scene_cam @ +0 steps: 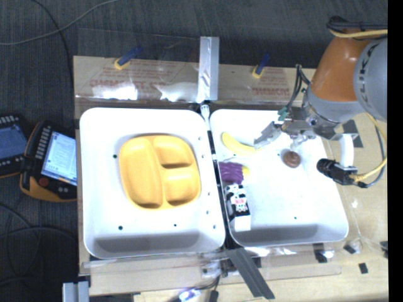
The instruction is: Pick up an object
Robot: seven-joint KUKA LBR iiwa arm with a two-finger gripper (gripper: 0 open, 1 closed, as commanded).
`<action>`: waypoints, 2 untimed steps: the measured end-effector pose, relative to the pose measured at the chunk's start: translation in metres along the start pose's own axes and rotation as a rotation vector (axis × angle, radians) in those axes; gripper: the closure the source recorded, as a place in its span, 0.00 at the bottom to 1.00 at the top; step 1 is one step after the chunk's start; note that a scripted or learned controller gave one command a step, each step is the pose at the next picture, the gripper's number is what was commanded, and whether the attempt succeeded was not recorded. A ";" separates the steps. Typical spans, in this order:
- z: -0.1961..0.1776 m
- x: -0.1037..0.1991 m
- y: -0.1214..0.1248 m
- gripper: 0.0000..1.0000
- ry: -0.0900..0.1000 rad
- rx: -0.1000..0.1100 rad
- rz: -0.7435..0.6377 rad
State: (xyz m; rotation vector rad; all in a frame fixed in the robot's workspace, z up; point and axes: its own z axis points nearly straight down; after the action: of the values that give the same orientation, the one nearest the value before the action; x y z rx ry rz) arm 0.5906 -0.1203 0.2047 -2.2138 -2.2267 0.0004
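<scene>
My gripper (281,141) hangs over the upper middle of the right bin (315,212), open, with nothing between its fingers. One finger (267,134) points left toward a yellow banana (235,145) lying near the bin's upper left. The other finger ends just above a small brown round object (291,159). A purple item (231,170) and a black-and-white cow-patterned block (238,204) lie along the bin's left wall, apart from the gripper.
The left bin (101,231) holds a yellow divided plate (160,170). A central divider (214,168) separates the bins. The arm's orange-banded wrist (343,74) and a black cable fitting (334,168) crowd the right bin's right side. A handheld controller (50,162) lies left of the bench.
</scene>
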 end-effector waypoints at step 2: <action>0.111 0.013 0.034 0.00 -0.001 -0.001 -0.008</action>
State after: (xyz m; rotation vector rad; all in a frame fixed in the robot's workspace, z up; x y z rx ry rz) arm 0.6241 -0.1066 0.0934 -2.2056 -2.2358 0.0005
